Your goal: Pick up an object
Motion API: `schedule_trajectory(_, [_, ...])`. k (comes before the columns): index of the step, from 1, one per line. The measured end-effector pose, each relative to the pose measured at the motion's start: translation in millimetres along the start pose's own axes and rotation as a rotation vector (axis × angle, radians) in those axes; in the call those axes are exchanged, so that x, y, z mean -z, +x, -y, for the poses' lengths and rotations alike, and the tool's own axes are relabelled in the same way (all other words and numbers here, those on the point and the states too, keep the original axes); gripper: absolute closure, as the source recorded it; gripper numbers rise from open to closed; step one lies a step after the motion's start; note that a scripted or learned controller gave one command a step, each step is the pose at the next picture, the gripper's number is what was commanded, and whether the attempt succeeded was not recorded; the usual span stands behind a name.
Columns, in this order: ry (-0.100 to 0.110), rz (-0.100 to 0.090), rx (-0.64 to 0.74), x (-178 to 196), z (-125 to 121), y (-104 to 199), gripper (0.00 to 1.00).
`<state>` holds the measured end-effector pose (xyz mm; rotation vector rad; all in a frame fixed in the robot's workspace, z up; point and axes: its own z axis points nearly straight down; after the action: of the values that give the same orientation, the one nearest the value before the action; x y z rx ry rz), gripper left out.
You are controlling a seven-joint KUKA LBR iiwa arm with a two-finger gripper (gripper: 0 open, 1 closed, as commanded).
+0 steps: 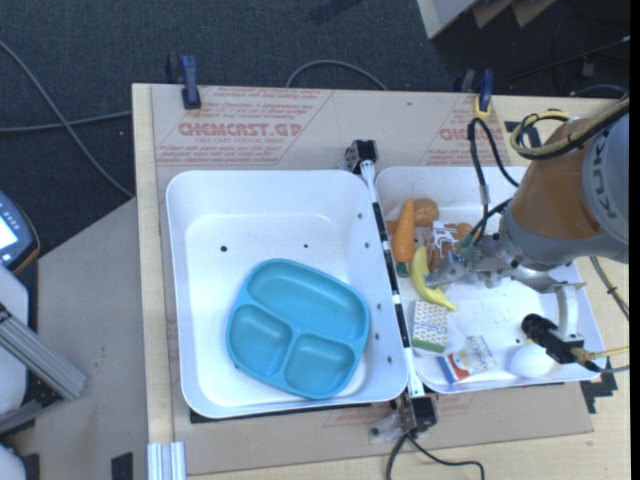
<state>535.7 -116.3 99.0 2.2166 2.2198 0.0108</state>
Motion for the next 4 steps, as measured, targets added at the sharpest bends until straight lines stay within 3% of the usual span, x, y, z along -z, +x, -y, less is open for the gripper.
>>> schedule_trajectory(1, [0.001,0.004,0.003,-14.9,-91.0,-2.1,0.0])
schedule_trajectory(2, [0.01,0.002,-0.003,-13.4,-26.8,8.2,0.0])
schedule_trajectory(3, [0.006,0.003,-0.003,-13.0,1.1,18.9,0.0])
schedule_trajectory(4, [0.004,0.002,-0.004,-12.0,56.1,10.6,0.0])
